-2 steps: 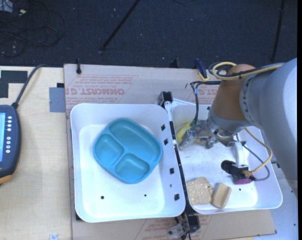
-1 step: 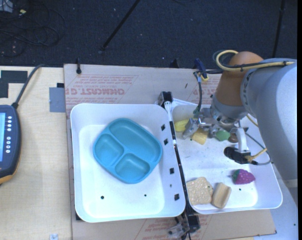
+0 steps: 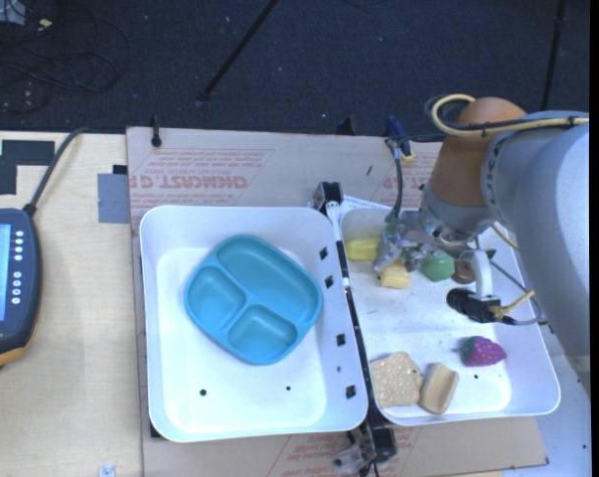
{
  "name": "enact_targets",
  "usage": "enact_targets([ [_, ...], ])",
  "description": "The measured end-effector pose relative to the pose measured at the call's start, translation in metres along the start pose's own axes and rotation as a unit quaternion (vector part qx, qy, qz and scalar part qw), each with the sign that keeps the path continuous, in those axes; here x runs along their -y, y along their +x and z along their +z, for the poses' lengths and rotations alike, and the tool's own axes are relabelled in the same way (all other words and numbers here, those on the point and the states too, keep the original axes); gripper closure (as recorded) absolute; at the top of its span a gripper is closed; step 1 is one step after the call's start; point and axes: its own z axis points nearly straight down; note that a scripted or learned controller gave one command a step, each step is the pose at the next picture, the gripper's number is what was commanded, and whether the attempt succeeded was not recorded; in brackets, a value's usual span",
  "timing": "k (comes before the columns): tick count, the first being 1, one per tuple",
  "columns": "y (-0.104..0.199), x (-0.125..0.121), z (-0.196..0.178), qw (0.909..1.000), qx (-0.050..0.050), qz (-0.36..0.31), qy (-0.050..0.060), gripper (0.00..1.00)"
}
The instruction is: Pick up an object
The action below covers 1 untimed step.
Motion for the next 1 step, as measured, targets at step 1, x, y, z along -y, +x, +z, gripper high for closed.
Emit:
enact_targets([
  [1,0.0493,0.0168,-0.0961,1.0000,-0.001,0.001,-0.005,1.00],
])
